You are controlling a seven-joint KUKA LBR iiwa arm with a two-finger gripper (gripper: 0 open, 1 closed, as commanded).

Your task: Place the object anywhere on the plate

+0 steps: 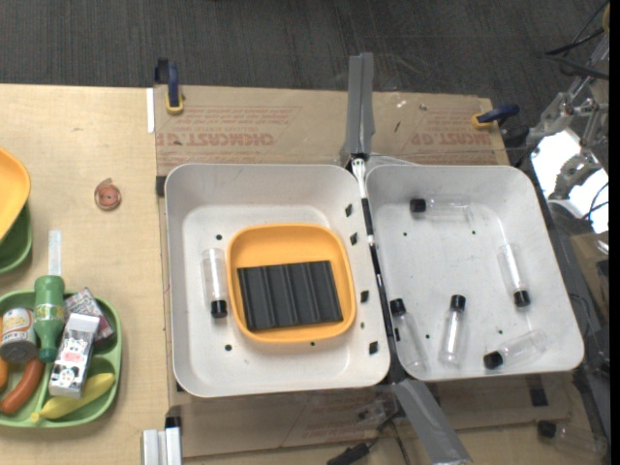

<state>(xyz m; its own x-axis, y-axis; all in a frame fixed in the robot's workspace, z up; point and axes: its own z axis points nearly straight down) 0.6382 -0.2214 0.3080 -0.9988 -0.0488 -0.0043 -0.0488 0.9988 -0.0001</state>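
bins (184,260) x2 | plate (291,245) x1 | vials (211,281) x6

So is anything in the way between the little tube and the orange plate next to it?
Nothing visible: the clear tube lies just left of the orange plate in the left bin, with bare floor between them.

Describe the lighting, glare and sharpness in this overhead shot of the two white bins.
Camera view: even, soft light with faint shadows; both shallow white bins read bright but not blown out. A burnt-out white glare patch sits at the right edge. The clear plastic vials with black caps nearly vanish against the white. The orange square plate looks sharp.
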